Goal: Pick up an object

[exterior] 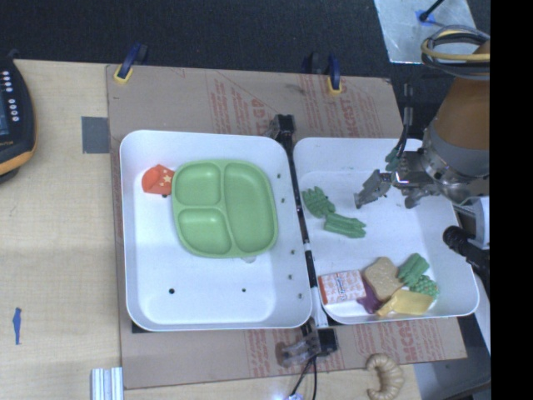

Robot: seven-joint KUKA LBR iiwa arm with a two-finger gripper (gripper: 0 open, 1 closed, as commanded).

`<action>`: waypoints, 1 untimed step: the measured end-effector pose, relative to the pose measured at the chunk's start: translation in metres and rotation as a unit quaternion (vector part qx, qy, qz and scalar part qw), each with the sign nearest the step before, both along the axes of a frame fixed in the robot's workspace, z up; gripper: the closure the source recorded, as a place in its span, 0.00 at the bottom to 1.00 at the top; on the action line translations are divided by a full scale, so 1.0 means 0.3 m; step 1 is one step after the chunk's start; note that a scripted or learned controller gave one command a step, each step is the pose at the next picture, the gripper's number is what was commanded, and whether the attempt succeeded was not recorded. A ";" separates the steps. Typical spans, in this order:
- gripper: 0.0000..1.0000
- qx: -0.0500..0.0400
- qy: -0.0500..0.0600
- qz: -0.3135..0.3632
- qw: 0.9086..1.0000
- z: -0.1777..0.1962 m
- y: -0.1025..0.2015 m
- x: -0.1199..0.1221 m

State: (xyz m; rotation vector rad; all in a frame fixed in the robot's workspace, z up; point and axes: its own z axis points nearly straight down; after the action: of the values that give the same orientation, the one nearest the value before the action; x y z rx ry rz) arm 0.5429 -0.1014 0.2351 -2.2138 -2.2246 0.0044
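My gripper (pixel 391 192) hangs over the upper part of the right bin (pixel 333 158), its two dark fingers spread apart with nothing between them. Two green toy vegetables (pixel 316 200) (pixel 344 225) lie to its lower left on the bin floor. In the bin's near right corner is a pile: a red-and-white packet (pixel 341 287), a toast slice (pixel 381 278), a yellow wedge (pixel 405 303) and green leafy pieces (pixel 416 269).
The left bin (pixel 208 307) holds a green divided plate (pixel 225 208) and a small red object (pixel 156 180) at its upper left. A divider with clamps (pixel 296 215) runs between the bins. A tan curled item (pixel 386 375) lies on the bench in front.
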 end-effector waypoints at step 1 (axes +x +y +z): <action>0.00 0.000 0.003 0.000 1.000 -0.293 -0.011 0.064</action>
State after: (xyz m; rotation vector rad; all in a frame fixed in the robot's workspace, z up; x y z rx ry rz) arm 0.5620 -0.1047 0.1472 -2.2100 -2.2215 0.0122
